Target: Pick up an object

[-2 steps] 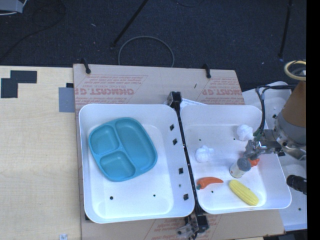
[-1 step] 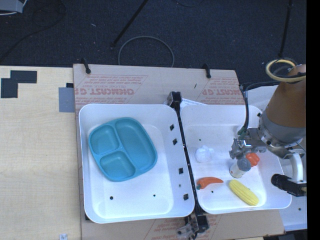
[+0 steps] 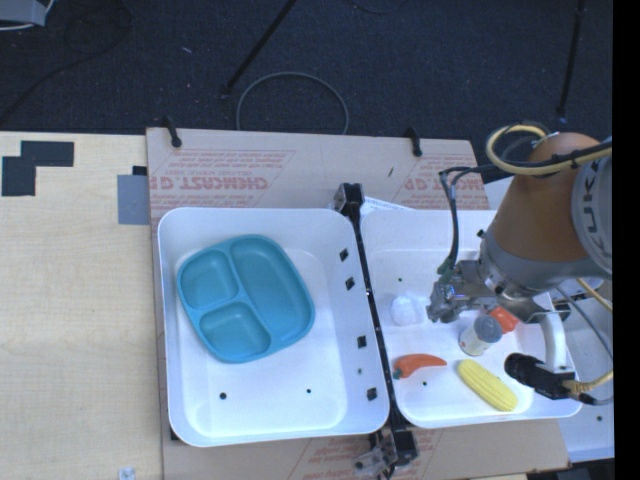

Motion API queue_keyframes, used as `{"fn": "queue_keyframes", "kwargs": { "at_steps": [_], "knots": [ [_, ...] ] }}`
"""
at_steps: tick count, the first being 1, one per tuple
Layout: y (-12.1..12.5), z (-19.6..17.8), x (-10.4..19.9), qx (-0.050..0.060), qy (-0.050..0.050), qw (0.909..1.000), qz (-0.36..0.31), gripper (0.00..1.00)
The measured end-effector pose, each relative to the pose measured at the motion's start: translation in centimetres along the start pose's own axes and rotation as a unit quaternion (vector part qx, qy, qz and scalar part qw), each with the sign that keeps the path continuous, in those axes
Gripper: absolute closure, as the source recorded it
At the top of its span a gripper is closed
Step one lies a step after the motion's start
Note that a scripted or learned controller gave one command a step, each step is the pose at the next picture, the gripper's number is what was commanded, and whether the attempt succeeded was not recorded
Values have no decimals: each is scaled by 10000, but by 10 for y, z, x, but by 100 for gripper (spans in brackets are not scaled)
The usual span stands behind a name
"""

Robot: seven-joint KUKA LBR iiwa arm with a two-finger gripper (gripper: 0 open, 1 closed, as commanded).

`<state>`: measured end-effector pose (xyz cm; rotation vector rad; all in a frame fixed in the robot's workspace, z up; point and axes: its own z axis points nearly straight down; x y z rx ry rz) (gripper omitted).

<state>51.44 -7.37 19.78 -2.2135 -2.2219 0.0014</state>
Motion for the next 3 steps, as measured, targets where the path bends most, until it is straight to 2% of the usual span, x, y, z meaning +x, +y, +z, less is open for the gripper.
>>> {"fn": "queue_keyframes", "kwargs": {
  "at_steps": [1, 3],
  "knots": [
    [-3, -12, 56, -8, -1, 10000, -7, 100],
    [12, -31, 148, -5, -8, 10000, -1, 100]
  ]
}}
